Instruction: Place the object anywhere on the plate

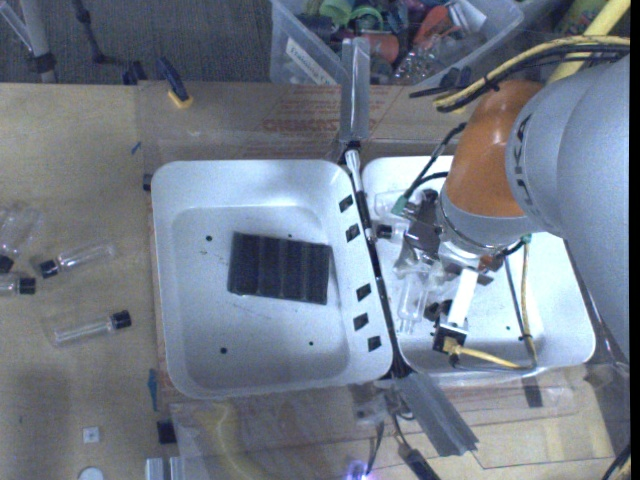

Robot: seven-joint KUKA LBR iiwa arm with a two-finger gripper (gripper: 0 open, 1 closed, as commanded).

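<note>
A dark ribbed rectangular plate (279,267) lies flat in the middle of the left white bin (190,358). My gripper (413,290) hangs low over the left side of the right white bin (570,343), close to the wall between the two bins. It is to the right of the plate, across the divider. The grey arm with its orange band (485,163) covers much of the right bin and hides what lies beneath it. I cannot make out any object at the gripper.
A metal rail with black clips (358,258) separates the bins. A yellow cable (490,360) loops along the right bin's front. Clear vials (90,325) lie on the bench at left. A crate of coloured items (390,13) stands behind.
</note>
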